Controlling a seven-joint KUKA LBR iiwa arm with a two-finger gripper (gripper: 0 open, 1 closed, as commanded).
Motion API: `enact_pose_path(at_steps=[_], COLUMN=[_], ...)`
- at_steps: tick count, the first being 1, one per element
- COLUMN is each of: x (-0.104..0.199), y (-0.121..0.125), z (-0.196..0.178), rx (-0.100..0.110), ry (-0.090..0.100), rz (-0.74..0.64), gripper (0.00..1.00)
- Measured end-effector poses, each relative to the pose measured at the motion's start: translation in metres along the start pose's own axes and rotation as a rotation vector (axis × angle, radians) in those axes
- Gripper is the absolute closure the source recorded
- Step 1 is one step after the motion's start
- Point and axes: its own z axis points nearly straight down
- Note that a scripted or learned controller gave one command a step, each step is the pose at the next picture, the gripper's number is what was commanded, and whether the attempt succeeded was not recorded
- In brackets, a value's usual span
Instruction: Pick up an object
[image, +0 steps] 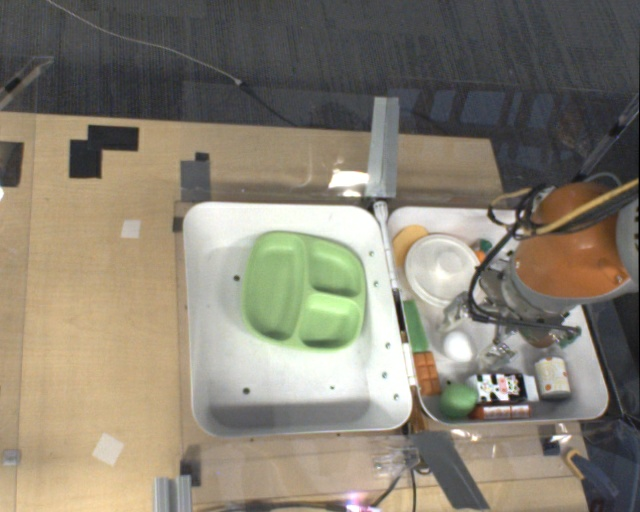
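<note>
My gripper (497, 345) hangs low in the right bin (590, 405), under the orange band of the arm (570, 250). It is just right of a small white ball (458, 347) and above a black-and-white patterned box (500, 388). A small white box (552, 377) lies to its right. A green ball (458, 400) sits at the bin's front left, behind it an orange block (428, 372) and a green stick (415, 325). A white bowl (440, 265) and a tan round piece (408, 242) are at the back left. The arm hides the bin's right middle.
The left bin (220, 400) holds a light green divided plate (303, 290) near its centre. A metal post (383, 150) stands behind the divider between the bins. Cables (515, 205) loop off the arm above the right bin's back edge.
</note>
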Motion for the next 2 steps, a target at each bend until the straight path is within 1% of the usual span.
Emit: enact_pose_path(at_steps=[1, 2], x=[0.037, -0.028], y=[-0.023, -0.083], z=[-0.001, 0.004], rx=[0.005, -0.01], ry=[-0.002, 0.006], rz=[-0.31, -0.53], gripper=[0.0, 0.0])
